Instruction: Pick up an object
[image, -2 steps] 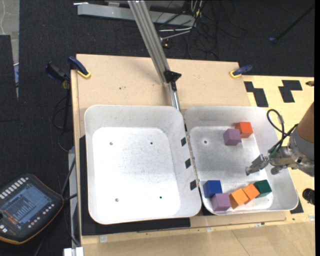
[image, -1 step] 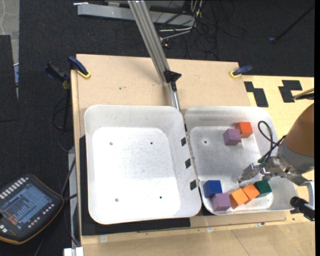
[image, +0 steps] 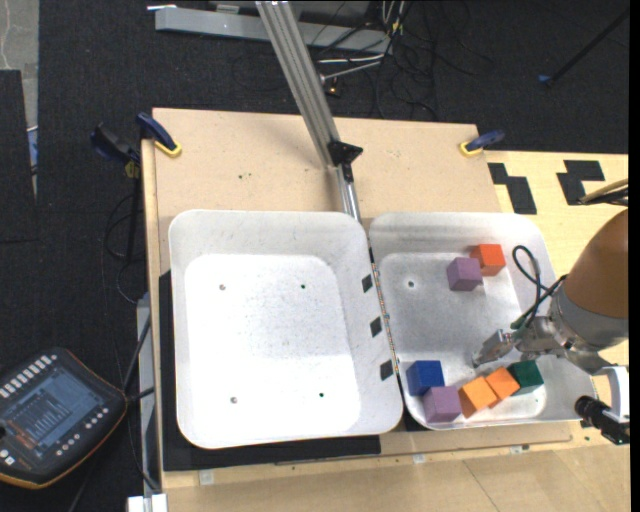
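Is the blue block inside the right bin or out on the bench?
Inside: the blue cube-shaped block rests on the floor of the right shallow white bin, near its front-left corner.

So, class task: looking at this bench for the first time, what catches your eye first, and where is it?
The coloured blocks in the right bin stand out: an orange block touching a purple block near its far side, and a blue block, purple block, orange block and green block clustered along its near edge. The claw sits just above that cluster, with the left bin beside it.
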